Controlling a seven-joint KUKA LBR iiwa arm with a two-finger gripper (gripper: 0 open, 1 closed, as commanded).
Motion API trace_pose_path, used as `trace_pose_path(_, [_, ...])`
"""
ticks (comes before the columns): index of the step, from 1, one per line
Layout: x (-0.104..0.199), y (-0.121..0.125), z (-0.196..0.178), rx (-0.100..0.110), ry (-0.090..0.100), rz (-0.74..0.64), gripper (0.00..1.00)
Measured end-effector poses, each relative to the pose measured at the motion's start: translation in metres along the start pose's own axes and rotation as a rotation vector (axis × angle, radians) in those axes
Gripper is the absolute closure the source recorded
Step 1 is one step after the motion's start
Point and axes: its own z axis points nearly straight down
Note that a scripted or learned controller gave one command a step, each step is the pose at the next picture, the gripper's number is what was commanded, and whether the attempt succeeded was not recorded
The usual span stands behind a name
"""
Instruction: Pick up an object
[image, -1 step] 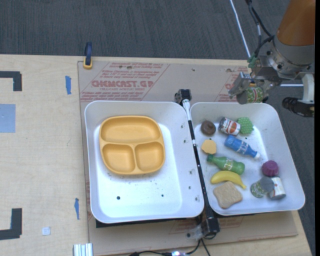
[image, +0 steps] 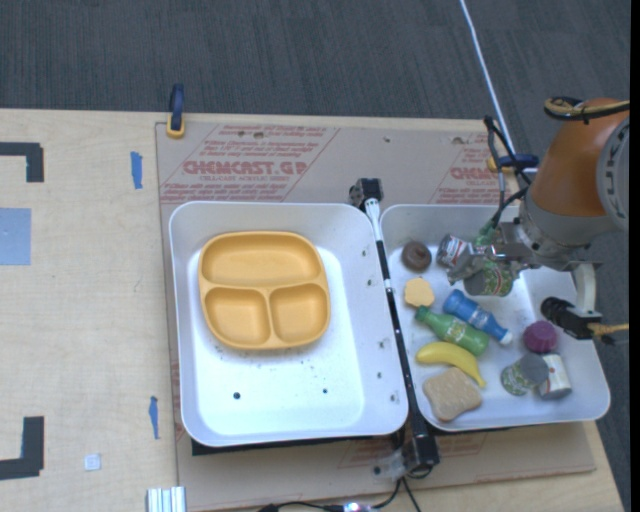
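Tool (image: 478, 262) hangs low at the top of the right bin (image: 596, 400), right by a small can (image: 455, 250) and a green-topped jar (image: 490, 278), and I cannot tell if it grips anything, so the pick looks not yet done, toys lying inside.

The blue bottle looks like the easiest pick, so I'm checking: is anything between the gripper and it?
Nothing visible covers the blue bottle. The gripper is just above it in the camera view, by a crumpled can; a green bottle lies alongside.

Red "CHEMCAST GP" print repeats across the backing board (image: 260, 160).
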Motion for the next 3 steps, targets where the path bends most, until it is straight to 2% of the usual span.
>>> trace_pose_path(1, [0.026, -0.039, 0.036, -0.007, -0.001, -0.001, 0.00])
trace_pose_path(2, [0.027, -0.037, 0.025, -0.014, -0.002, -0.001, 1.00])
trace_pose_path(3, [0.095, -0.061, -0.062, -0.004, 0.001, -0.002, 1.00])
